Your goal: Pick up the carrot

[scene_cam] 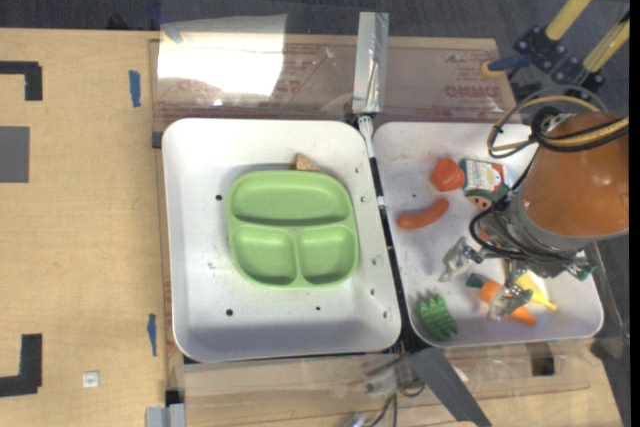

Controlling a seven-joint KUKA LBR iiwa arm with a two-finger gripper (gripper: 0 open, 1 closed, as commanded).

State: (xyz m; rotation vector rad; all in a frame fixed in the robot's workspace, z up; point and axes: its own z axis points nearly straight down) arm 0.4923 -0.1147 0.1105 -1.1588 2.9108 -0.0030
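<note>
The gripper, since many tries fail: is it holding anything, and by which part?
It cannot be told. The gripper sits low in the right bin over the carrot, but its fingertips are lost in clutter.

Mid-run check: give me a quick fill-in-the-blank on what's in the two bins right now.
1. The green divided plate lies in the ____ bin of the view.
2. The plate has ____ compartments.
3. The small green toy lies near the right bin's ____ edge in the view.
4. The hand hangs over the ____ bin.

Missing words: left; three; bottom; right
</note>
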